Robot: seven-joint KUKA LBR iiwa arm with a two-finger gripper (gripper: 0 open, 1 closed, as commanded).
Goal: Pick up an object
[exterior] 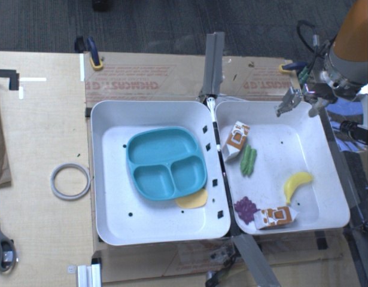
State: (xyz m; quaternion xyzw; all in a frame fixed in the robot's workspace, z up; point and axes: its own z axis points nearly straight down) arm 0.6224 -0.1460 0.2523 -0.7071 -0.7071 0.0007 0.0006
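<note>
Nothing is lifted yet: the gripper [298, 102] hangs over the right bin's [327, 160] far rim, jaws spread and bare, every item below untouched.

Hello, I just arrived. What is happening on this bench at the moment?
A grey robot arm reaches in from the right, and its gripper is open above the far edge of the right bin, holding nothing. That bin contains a banana, a green pea pod, purple grapes and two small cartons. The left bin holds a blue divided plate.
</note>
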